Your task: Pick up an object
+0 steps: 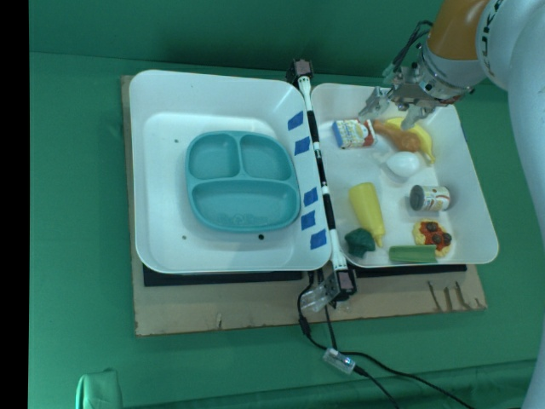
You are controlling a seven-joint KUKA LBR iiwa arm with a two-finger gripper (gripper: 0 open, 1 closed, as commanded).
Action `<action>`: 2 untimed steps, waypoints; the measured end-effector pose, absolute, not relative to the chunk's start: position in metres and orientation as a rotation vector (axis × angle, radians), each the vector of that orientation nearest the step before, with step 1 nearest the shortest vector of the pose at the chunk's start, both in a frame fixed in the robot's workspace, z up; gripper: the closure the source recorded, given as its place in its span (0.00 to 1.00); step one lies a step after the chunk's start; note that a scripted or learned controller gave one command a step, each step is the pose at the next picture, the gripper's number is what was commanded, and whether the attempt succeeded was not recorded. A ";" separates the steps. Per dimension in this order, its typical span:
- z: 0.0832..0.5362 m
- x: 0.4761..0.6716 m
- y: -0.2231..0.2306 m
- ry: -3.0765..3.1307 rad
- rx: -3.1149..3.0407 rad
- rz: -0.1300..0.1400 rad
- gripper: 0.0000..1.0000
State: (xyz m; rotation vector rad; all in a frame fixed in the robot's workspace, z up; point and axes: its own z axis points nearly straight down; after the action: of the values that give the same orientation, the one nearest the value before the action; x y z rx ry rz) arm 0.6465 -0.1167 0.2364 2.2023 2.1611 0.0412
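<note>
Now: approach step, nothing picked yet

Over the right bin (pixel 477 220), the arm's pincer (pixel 398 109) hangs released, fingers spread, grasping nothing. Just below lie the chicken drumstick (pixel 397 134) and banana (pixel 421 138). Next, I judge: descend, straddle one, clench.

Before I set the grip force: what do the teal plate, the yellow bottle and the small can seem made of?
Teal plate: probably moulded plastic, smooth with a soft sheen, one even colour, rounded compartment walls.
Yellow bottle: likely toy plastic, uniform yellow, slightly glossy.
Small can: dark end and printed label; whether metal or plastic cannot be told.
</note>
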 end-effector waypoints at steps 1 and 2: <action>0.205 0.679 -0.106 2.196 2.212 0.014 0.00; 0.195 0.700 -0.104 2.227 2.226 -0.026 0.00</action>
State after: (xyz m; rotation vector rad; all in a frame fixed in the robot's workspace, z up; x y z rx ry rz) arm 0.7003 -0.1038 0.1951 2.2263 2.2272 -0.0261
